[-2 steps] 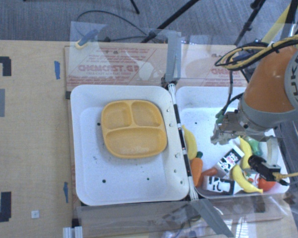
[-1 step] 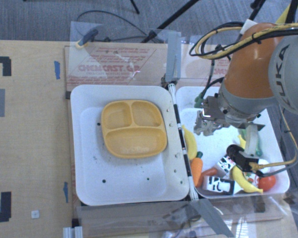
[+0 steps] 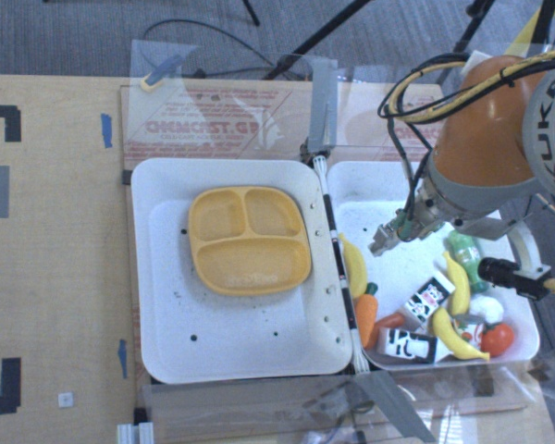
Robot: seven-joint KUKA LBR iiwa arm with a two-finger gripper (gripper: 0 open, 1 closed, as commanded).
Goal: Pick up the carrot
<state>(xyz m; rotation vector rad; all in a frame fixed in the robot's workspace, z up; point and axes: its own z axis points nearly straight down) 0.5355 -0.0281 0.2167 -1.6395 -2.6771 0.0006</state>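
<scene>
Carrot (image 3: 364, 316) below-left of pincer (image 3: 388, 239), wedged beside banana (image 3: 353, 265); we risk snagging banana. Pincer state: cannot tell.

The carrot (image 3: 365, 314) lies along the right bin's (image 3: 351, 185) left wall, just below a banana (image 3: 354, 265). The pincer (image 3: 387, 239) hangs above the bin's middle. A yellow divided plate (image 3: 250, 240) sits in the left bin (image 3: 157, 276).

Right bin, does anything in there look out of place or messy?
Somewhat messy: the toys are heaped in the right bin's near corner, not spread out. The carrot lies pressed against the left wall beside a banana. Nothing looks spilled or broken. The tool hangs above bare floor.
</scene>
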